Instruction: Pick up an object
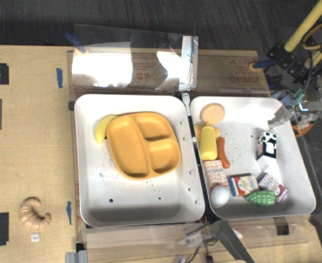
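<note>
While nothing is picked up yet, the black-and-white box (268,144) lies in the right bin (306,174) near its right wall, with the gripper (283,115) hovering just up and right of it; can't tell how the jaws stand. Below it sit a small carton (243,184) and green toy (261,198). The left bin (90,147) holds an orange divided tray (143,144).
</note>
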### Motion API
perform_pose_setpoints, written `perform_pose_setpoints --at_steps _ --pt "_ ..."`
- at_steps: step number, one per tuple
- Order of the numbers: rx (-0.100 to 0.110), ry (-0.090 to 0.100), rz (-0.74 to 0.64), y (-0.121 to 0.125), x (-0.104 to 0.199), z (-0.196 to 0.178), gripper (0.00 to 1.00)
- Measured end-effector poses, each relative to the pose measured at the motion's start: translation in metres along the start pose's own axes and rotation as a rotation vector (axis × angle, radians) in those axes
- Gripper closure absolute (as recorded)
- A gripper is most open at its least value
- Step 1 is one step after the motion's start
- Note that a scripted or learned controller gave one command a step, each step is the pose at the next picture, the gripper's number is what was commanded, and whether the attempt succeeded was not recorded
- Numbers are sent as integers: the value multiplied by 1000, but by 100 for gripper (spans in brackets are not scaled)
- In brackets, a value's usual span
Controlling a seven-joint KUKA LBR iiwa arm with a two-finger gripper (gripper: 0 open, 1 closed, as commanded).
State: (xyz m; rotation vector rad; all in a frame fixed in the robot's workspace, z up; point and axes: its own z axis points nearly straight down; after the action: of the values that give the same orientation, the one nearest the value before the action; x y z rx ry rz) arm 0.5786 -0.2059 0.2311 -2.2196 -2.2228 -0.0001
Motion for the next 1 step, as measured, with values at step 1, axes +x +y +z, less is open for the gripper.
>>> perform_pose_setpoints --at_steps 1 --pt "-4 1 89 -78 7 135 0"
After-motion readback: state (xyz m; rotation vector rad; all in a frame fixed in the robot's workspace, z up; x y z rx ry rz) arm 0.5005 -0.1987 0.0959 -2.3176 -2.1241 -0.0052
